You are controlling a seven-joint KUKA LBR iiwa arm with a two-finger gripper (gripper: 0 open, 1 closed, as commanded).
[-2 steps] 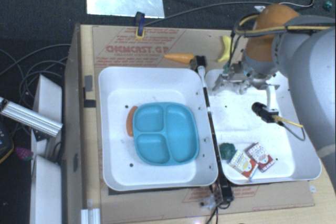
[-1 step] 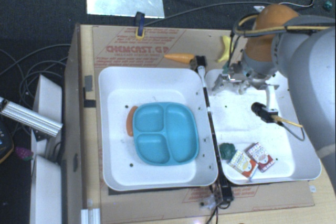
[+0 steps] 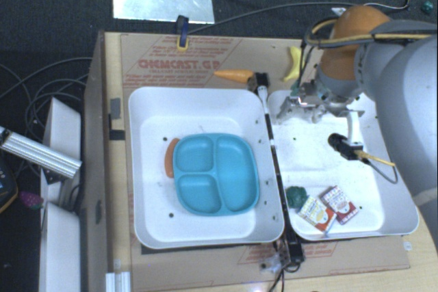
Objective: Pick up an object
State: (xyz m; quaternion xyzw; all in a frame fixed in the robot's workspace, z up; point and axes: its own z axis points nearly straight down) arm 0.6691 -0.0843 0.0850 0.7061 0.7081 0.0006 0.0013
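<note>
One camera looks down at a slant from above the bench (image 3: 198, 58), taking in both white bins (image 3: 147, 147) from moderate distance

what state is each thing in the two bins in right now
tray: lying flat, right way up, in the left bin
hot dog: lying against the tray's left edge
green toy: resting near the front of the right bin
two small packets: lying flat side by side, just right of the green toy
hand: low over the right bin's back corner, nothing seen in it
</note>
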